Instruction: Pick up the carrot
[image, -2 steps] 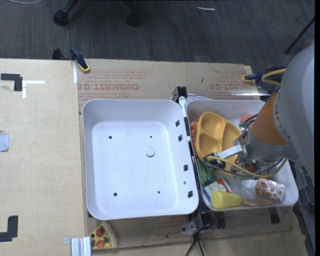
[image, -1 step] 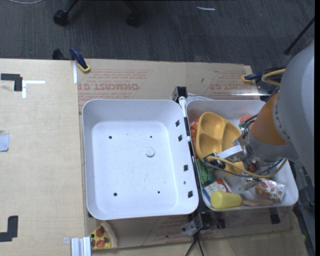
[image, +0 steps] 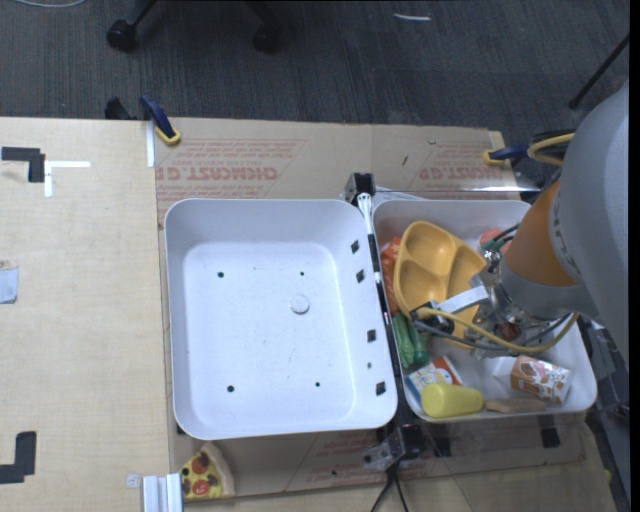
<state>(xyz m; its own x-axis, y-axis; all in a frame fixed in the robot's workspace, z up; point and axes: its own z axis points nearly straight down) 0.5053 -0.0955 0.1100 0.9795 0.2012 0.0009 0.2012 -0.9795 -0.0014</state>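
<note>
We see the arm (image: 590, 200) reaching in from the right over the right bin (image: 590, 385), its orange band above the wrist. The gripper (image: 500, 318) sits low among the clutter, with cables looped around it — we cannot tell its state from here. Just beside it, to the left, a yellow divided plate (image: 432, 262) lies tilted in the bin. The carrot (image: 390, 258) shows as an orange sliver at the bin's left wall, partly hidden behind the plate. Below it a green item (image: 408, 340) lies along the same wall. Nearer the front edge sit a yellow lemon-like piece (image: 452, 400) and a small brown-and-white carton (image: 540, 380). The left bin (image: 200, 400) stands beside it — and a pizza slice toy (image: 203, 475) lies on the bench below it.
</note>
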